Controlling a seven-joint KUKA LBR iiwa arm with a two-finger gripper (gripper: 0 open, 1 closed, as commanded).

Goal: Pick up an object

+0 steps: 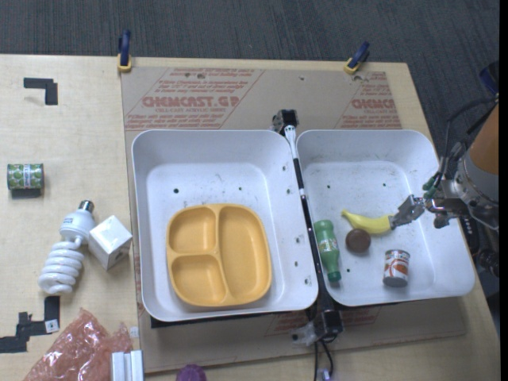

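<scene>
1. 4 things sit in the right bin point(373, 145): nearest the camera a small can point(396, 267) standing upright toward the front right, and a green bottle point(326, 248) lying along the bin's left wall
2. Just behind those is a brown round thing point(358, 240), touching or nearly touching the underside of a banana point(368, 221), which lies across the middle of the bin with its right end pointing at the arm
3. The gripper point(409, 211) hangs low at that right end of the banana, right up against the tip. From where I stand I cannot tell how wide it is spread or whether the tip is between the fingers, so I would not call the banana held
4. The banana looks flat on the bin floor, not raised, so by my reckoning nothing is picked up yet. The approach seems done; the closing and the lift are what is left
5. The left bin point(206, 153) holds 1 yellow divided plate point(218, 254), well apart from the arm
6. Out on the bench to the left lie a spiral bulb point(65, 249) with a white cube point(109, 240) beside it, and further back a green tin point(25, 177)
</scene>
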